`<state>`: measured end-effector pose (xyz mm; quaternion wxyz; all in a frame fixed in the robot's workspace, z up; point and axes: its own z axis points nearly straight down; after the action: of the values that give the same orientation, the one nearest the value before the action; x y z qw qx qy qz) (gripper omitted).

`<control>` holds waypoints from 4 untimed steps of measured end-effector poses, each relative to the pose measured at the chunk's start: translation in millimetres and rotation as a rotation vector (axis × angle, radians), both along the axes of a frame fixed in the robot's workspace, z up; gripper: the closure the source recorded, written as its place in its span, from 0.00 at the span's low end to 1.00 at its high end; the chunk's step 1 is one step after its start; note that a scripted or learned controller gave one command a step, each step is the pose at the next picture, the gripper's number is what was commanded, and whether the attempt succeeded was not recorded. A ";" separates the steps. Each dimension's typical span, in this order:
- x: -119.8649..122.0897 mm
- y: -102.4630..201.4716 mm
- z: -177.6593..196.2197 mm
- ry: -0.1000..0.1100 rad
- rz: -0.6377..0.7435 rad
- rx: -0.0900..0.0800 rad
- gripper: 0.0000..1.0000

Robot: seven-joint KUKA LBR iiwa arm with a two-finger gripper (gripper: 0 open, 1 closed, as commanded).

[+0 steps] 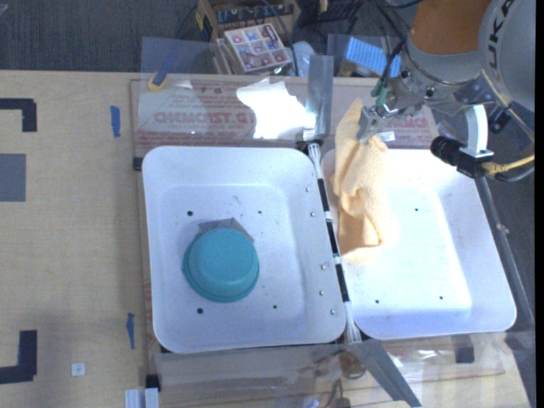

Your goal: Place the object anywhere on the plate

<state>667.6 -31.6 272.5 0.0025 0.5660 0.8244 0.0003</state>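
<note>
- The grey KUKA arm with the orange band (463, 15) reaches in from the right and stands above the far edge of the right bin.
- The left shallow white bin (170, 177) holds a teal round plate or dish (222, 264), resting on a small grey patch in the near-left part of the floor.
- The right shallow white bin (459, 304) has the cloth over its left wall.
- The pale yellow soft cloth (359, 194) hangs from the gripper and drapes down along the divider between the bins, its lower end resting at the right bin's left edge.
- The two-finger gripper (374, 124) pinches the cloth's top corner between its fingers.
- Risk: the grasp covers one corner only; the cloth can slip free during transfer.
- Risk: the trailing lower end can catch on the divider and drag.
- Risk: the plate is well apart from the cloth; a limp cloth can land partly off the plate.
</note>
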 end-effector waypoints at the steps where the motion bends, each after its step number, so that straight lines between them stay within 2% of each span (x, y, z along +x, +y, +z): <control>1: -39.9 65.0 -47.9 0.002 0.034 0.002 1.00; 2: -94.2 126.8 -52.5 0.005 -0.096 0.002 1.00; 3: -153.3 184.2 -56.2 0.006 0.205 0.002 1.00; 4: -137.5 247.7 -91.6 0.002 0.289 0.002 1.00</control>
<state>530.1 216.1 180.9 0.0011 0.4414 0.8973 0.0010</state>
